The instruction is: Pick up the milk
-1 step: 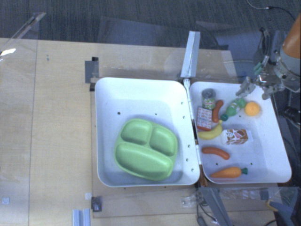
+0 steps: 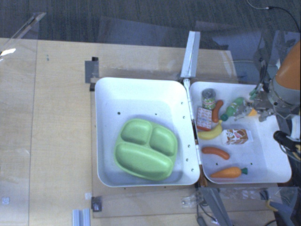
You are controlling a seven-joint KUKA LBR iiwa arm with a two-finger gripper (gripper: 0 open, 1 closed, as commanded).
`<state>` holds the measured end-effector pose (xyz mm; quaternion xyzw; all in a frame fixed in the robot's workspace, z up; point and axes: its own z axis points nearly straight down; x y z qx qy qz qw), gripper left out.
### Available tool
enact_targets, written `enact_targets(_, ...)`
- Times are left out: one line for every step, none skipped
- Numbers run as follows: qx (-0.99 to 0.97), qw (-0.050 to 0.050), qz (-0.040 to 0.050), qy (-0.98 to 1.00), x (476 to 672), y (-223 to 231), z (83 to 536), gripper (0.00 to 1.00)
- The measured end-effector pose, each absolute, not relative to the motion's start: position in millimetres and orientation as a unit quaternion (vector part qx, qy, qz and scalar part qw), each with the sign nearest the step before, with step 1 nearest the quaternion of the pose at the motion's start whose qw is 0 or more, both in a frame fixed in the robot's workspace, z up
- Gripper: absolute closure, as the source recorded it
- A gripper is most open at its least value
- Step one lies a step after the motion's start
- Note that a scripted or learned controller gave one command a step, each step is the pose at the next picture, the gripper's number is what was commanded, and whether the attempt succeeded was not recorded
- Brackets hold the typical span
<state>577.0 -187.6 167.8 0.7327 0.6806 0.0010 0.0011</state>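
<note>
Carrot-shaped orange toy with a green top (image 2: 228, 172) lies nearest to the camera, at the front edge of the right shallow white bin (image 2: 282, 173). A little farther in, a short red-orange sausage toy (image 2: 216, 152) rests on the bin floor. Beyond it comes the small brown and white milk carton (image 2: 236, 136), which lies flat near the middle of the right bin, apart from its neighbours. To its left a yellow banana toy (image 2: 210, 133) touches a red and white flat packet (image 2: 204, 118). Farther back are a second red sausage toy (image 2: 217, 111), a small grey tin can (image 2: 208, 98) and a green plastic bottle (image 2: 232, 108) lying on its side.

The left shallow white bin (image 2: 108, 107) holds a green plastic tray with three compartments (image 2: 146, 148).

The two-finger gripper (image 2: 260, 108) of the grey arm hangs at the far right part of the right bin, near the green bottle and beyond the milk carton. Whether its claw is apart or together cannot be told, because the picture is too unclear there.

As a judgement, the task is at the beginning: the carton is not lifted and nothing touches it. What remains is to bring the gripper over the carton, come down, close on it and raise it.
</note>
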Motion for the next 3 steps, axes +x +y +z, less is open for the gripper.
enact_targets(0.854,0.003,0.0038,0.521,587.4,-187,88,0.00)
enact_targets(0.852,0.005,0.0072,0.524,590.8,-184,101,1.00)
enact_targets(0.840,0.003,0.0023,0.543,642.8,-183,227,1.00)
